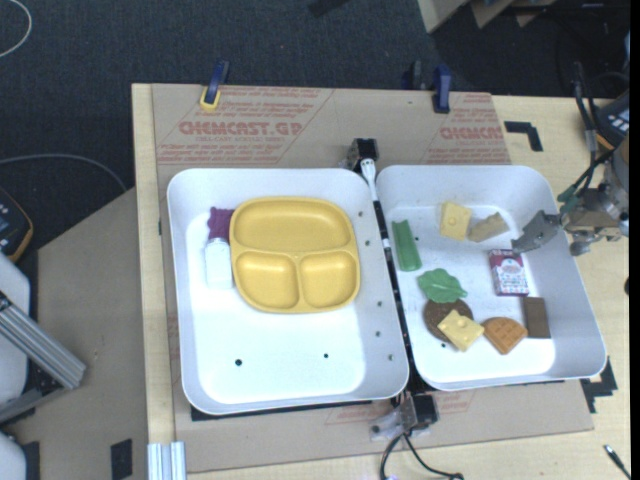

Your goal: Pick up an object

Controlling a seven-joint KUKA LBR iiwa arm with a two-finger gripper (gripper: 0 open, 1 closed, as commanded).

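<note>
We see the gripper (550, 233) at the right rim of the right bin (570, 313), reaching in from the right edge. One grey finger juts leftward over the bin wall; we cannot tell whether the tool is parted or clenched, and nothing shows between its tips.

No object is named, so we judge by nearness. The closest candidates are the red packet (509, 272), just below and left of the tip, and the tan wedge (488, 227) beside the yellow cheese block (455, 220), to its left at about the same height. The packet's long axis runs roughly up and down the view, across the line of the arm's reach. So the coming move turns on a short shift down and to the left.

The green leaf (441, 286), waffle (503, 334) and brown bar (536, 317) lie farther down. The left bin (280, 368) holds a yellow tray (295, 253).
</note>
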